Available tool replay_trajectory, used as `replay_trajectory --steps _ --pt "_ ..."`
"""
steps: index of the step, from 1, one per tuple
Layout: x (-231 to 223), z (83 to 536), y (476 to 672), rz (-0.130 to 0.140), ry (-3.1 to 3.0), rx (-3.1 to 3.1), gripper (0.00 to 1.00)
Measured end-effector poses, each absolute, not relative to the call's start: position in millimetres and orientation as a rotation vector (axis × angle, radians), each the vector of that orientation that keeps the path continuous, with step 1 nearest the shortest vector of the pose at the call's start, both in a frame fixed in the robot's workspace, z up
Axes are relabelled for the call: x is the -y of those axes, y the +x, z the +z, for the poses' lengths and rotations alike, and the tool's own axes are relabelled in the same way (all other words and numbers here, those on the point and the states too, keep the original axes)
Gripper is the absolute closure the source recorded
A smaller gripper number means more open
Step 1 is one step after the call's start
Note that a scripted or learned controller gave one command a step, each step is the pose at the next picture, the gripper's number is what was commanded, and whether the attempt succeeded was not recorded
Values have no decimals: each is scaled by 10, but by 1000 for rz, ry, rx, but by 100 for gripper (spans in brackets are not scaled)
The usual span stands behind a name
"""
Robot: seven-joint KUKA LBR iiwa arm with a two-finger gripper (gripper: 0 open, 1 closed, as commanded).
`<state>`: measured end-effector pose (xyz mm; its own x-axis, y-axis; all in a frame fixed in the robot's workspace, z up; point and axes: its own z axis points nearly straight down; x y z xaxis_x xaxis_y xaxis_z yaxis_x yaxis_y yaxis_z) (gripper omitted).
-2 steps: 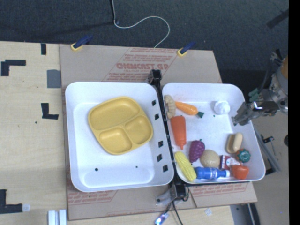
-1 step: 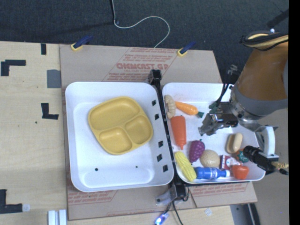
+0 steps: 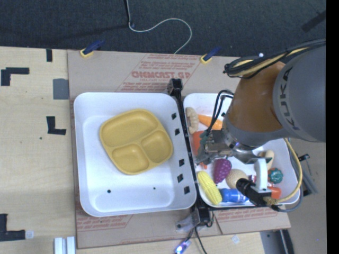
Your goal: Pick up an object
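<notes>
My gripper (image 3: 207,148) hangs low over the left part of the right bin (image 3: 294,157), with the big grey and orange arm covering much of that bin. Right below it lie a purple grape bunch (image 3: 221,169) and a yellow corn cob (image 3: 208,187). An orange carrot-like piece (image 3: 203,122) and a red-orange piece (image 3: 196,140) sit just left of and behind the gripper. A beige round thing (image 3: 235,177), a blue item (image 3: 231,196) and a teal ball (image 3: 275,175) lie toward the bin's front.
The left bin (image 3: 92,194) holds a yellow divided plate (image 3: 136,140) tilted across its middle. A black divider with clips runs between the bins (image 3: 181,142). Cardboard surrounds both bins.
</notes>
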<state>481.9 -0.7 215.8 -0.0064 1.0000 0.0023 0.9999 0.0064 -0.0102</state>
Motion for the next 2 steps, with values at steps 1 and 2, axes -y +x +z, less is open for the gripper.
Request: replay_trajectory --steps 1,2 --pt "-25 2947 4844 -7 -2221 2227 100" --pt "-187 3137 4835 0 -2217 2225 100"
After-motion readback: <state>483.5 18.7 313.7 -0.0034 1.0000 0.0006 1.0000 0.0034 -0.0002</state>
